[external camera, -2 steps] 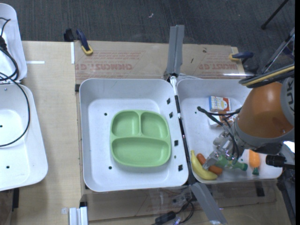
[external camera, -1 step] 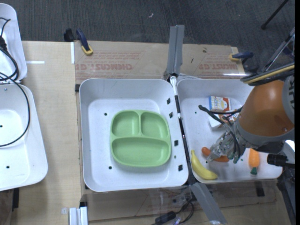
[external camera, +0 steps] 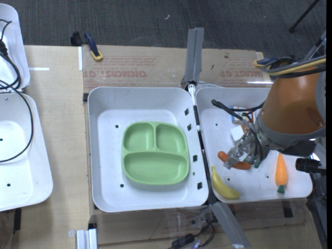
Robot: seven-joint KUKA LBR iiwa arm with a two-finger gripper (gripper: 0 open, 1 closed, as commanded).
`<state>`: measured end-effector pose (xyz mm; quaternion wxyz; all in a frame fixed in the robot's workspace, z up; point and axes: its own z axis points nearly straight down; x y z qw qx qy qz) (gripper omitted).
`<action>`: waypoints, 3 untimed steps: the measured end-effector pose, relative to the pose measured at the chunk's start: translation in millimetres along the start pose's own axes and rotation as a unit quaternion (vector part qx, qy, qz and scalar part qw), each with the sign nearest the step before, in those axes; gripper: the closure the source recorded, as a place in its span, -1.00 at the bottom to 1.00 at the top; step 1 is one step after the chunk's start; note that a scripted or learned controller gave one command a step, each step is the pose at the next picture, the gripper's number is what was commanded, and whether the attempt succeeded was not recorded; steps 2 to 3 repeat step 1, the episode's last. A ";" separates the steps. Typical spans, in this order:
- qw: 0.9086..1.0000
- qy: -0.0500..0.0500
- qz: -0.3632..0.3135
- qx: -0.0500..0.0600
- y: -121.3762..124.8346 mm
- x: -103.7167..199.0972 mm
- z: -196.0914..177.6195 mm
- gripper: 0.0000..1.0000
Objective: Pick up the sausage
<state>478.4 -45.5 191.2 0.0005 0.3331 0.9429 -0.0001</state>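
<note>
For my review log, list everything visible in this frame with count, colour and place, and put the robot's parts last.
bins: two, white, side by side on the bench
plate: one, light green, three compartments, middle of the left bin
sausage: one, red-orange, right bin, under the claw
banana: one, yellow, front of the right bin near the divider
carrot: one, orange with green tip, right bin toward its right side
clamp: one, blue and yellow, on the bench behind the left bin
tray: one, white, with a black cable across it, at the left edge
arm: one, grey with orange band, over the right bin
claw: one, metal, down at the sausage; grip unclear
</note>
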 end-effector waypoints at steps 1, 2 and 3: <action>1.000 0.000 -0.016 0.000 43.2 34.2 -65.3 1.00; 1.000 0.000 -0.016 0.000 43.2 34.2 -65.3 1.00; 1.000 0.000 -0.016 0.000 43.2 34.2 -65.3 1.00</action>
